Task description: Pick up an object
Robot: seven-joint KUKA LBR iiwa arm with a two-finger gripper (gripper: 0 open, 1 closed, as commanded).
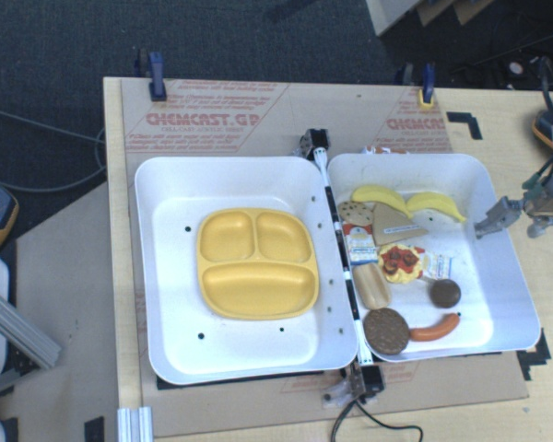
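The right bin (505, 288) holds several toy foods: two yellow bananas (380, 195) (435, 203), a brown wedge (392, 219), a pizza slice with red topping (403, 261), a tan bun (370, 286), a dark brown ball (444, 293), an orange sausage (433, 328) and a round brown patty (385, 331). My gripper (511, 228) hangs over the bin's right rim, to the right of the bananas and apart from every item. It is open, and nothing sits between its fingers.
A yellow divided plate (257, 262) lies in the middle of the left bin (157, 247). A small printed packet (360, 247) and a speckled cookie (354, 214) rest against the right bin's left wall. Blue clamps (154, 65) hold the bench board at the back.
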